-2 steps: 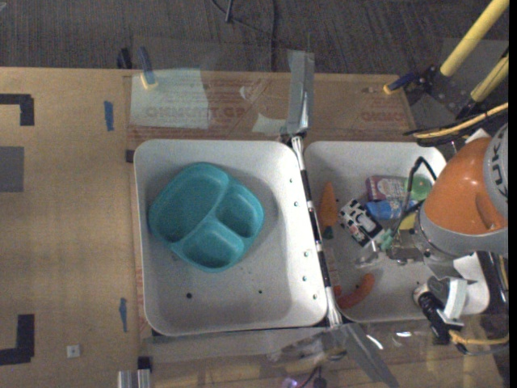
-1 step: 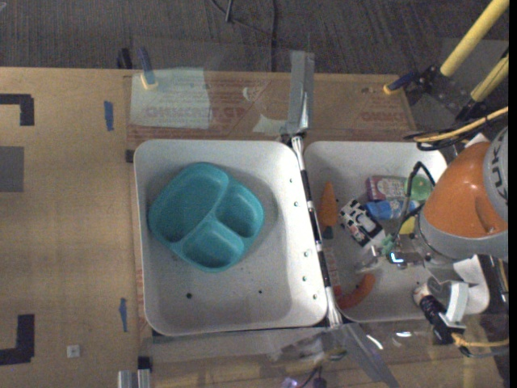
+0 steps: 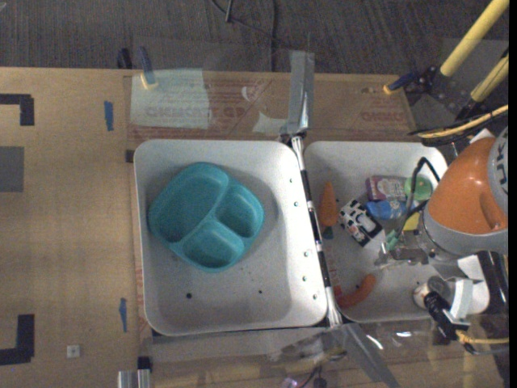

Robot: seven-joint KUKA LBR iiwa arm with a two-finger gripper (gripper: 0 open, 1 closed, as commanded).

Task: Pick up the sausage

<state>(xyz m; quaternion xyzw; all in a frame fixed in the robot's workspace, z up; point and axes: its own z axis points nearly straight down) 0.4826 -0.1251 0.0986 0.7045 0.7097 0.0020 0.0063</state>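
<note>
The sausage lies against the front left corner of the right bin, long axis slanting up toward the right. The gripper hangs just right of its upper end. Whether it grips anything cannot be told.

left bin: divided plate | right bin: sausage near front-left corner

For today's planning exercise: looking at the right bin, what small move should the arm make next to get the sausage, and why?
Probably shift the pincer toward the bin's lower-left corner and lower it, since the sausage lies there by the divider, apart from the pincer, which hangs nearer the toy clutter.
</note>
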